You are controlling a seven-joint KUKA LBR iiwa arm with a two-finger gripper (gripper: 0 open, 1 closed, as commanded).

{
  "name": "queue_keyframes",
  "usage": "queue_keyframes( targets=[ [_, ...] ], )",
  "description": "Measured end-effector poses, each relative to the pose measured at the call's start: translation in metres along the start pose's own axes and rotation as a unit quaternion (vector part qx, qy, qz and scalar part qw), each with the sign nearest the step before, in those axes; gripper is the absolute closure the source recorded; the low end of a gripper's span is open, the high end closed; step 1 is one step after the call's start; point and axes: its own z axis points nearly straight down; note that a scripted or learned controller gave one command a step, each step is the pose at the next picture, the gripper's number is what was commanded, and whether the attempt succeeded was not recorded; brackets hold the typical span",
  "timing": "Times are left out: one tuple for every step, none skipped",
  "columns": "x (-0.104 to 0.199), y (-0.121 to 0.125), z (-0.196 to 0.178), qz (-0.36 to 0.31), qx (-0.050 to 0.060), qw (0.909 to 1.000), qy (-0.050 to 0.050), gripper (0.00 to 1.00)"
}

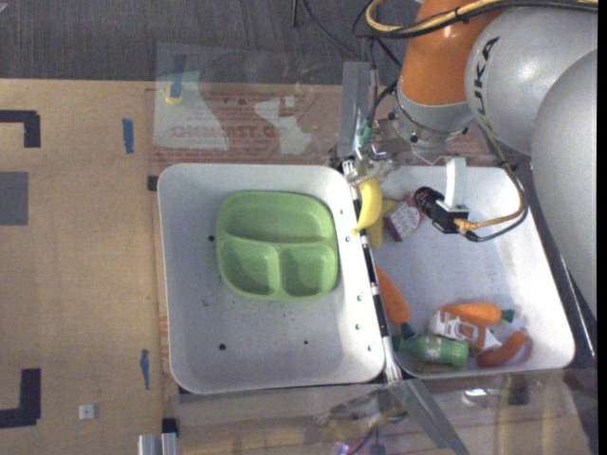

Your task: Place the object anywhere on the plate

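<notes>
gripper (365,171): apparently clenched on banana's top end | banana (369,210): hangs over the rim between bins, just right of green plate (278,245) | handling: light, curved, smooth toy; grip mid-body

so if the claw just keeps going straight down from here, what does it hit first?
Likely the yellow plastic banana under the claw, near the divider between the white bins. Depth is unclear from this slanted view.
</notes>
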Motion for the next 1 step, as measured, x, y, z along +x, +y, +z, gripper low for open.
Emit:
queue_keyframes(
  targets=[
    [0.0599,-0.0105,0.0089,-0.026,0.001,0.9997,0.0,1.0]
  ],
)
